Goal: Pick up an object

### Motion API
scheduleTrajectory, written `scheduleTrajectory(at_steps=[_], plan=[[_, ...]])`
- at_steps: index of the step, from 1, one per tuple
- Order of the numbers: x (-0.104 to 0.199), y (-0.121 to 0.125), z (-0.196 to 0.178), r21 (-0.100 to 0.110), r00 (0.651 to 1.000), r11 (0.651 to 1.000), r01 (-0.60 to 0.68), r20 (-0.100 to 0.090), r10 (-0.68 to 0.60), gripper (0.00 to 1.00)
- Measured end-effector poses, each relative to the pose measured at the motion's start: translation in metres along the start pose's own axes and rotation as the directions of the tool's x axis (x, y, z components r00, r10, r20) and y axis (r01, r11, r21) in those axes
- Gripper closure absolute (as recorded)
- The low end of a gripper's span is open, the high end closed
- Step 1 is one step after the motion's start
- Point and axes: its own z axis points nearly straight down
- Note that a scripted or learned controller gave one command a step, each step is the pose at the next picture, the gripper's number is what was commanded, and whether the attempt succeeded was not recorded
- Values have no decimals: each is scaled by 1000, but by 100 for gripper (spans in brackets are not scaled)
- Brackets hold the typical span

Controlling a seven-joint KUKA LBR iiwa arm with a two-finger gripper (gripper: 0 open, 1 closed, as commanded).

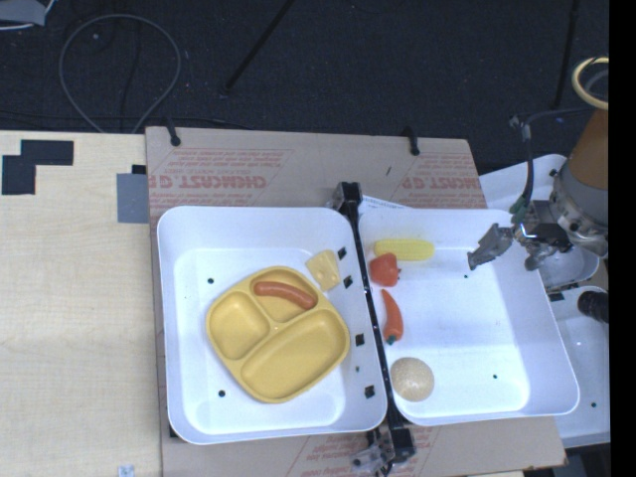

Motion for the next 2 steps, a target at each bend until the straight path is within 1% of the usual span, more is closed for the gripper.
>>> scheduleTrajectory(at_steps=[1,2], plan=[[-5,6,48,6,1000,1000,-1,-2,1,0],[2,3,111,8,1000,1000,0,-3,0,0]])
